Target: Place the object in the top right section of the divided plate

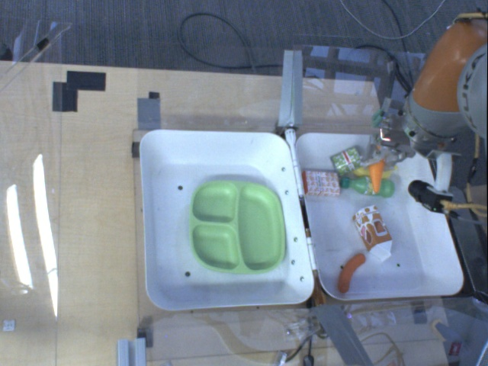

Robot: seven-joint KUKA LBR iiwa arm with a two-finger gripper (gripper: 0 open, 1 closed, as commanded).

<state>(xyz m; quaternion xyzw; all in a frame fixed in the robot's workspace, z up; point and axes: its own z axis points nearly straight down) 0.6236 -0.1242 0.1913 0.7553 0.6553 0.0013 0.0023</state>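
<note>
My gripper (379,156) low over the right bin (427,280), jaws' state — cannot tell, orange carrot (376,174) just beneath, packets' print unreadable, green divided plate (237,226) in the left bin (164,166).

We look down on a pale wooden tabletop (84,204) with black tape marks (76,88) near its far left corner. Beyond its far edge lies dark grey carpet (152,14), where a black cable (221,40) loops and a thinner light cable (381,6) curls. Bright streaks of reflected light (23,227) sit on a clear panel at the left.
</note>
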